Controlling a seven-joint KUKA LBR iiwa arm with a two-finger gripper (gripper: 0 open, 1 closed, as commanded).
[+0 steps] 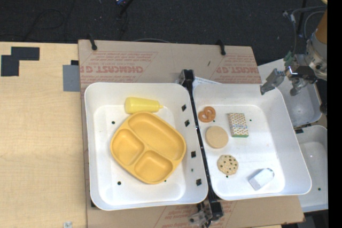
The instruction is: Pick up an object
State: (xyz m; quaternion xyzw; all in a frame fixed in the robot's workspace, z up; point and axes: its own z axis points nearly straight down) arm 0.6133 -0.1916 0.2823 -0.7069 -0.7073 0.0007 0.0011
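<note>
In the right bin (288, 168) lie a brown pretzel (207, 114), a round tan cracker (217, 136), a green and white packet (238, 124), a chocolate-chip cookie (227, 164) and a small white block (261, 178). My gripper (281, 85) hovers over that bin's far right corner, well away from all of these. Its two grey fingers (270, 81) stand apart, open, with nothing between them.
The left bin (96, 131) holds a yellow divided plate (148, 147) and a yellow bottle (141, 105) lying behind it. A black divider (195, 141) runs between the bins. Brown cardboard lies under both bins, and a white container (315, 163) stands at the right.
</note>
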